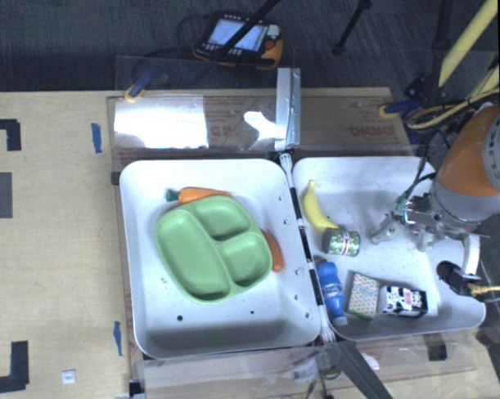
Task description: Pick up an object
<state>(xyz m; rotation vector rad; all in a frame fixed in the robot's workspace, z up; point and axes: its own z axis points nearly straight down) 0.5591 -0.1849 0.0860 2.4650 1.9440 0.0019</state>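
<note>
My gripper hangs over the right bin, toward its right side, on the grey arm with the orange band. Its two fingers stand spread apart with nothing between them: open. To its left lie a yellow banana and a green can on its side. Below the gripper, near the bin's front, sit a black-and-white carton, a patterned box and a blue bottle.
The left bin holds a green divided plate with an orange carrot poking out behind it. A metal divider stands at the back between the bins. Cables run at the right.
</note>
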